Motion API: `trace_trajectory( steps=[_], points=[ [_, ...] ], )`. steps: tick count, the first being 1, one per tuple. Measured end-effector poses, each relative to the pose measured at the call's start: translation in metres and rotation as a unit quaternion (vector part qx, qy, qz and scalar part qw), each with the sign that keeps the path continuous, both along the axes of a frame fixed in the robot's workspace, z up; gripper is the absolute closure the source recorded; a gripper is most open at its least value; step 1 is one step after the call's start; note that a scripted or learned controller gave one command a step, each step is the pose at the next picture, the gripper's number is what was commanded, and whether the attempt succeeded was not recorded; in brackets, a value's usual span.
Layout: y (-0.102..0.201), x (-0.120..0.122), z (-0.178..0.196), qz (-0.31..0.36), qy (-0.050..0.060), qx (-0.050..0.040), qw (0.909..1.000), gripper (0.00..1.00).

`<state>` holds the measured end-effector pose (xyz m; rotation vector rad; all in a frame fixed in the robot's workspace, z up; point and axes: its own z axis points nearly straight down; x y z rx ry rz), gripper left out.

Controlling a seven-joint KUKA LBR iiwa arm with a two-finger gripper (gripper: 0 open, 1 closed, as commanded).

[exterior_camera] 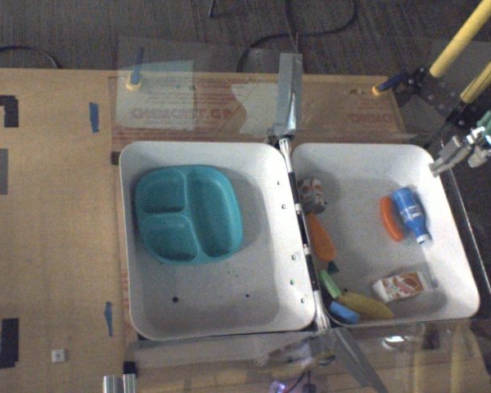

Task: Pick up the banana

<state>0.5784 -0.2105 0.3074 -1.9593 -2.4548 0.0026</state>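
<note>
We see the gripper (452, 155) at the right bin's (368, 160) upper right rim, metallic and small in frame; we can't tell if it's open or closed, nothing visibly in it. Just below-left of it: blue plastic bottle (411, 214), glossy, lying beside an orange oval piece (390, 218). Farther down: small carton (403, 286), boxy, white and red. The banana (364, 304) sits well below-left of the gripper, near the bin's front edge: yellow, curved, smooth, untouched. Farther left, an orange carrot shape (320, 237) and a small can (311, 193). Left bin (147, 301) holds a teal divided plate (188, 213), matte, rounded corners.
</note>
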Motion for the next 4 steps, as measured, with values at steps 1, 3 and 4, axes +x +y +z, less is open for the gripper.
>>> trace_trajectory(
  steps=[1, 3, 4],
  points=[
    [0.112, -0.078, -0.046, -0.162, 0.003, 0.0003, 0.9868, 0.00],
    [0.271, 0.005, -0.126, -0.305, 0.001, -0.0014, 0.9523, 0.00],
    [0.296, 0.046, -0.144, -0.271, -0.014, -0.0054, 0.9624, 0.00]
  ],
)
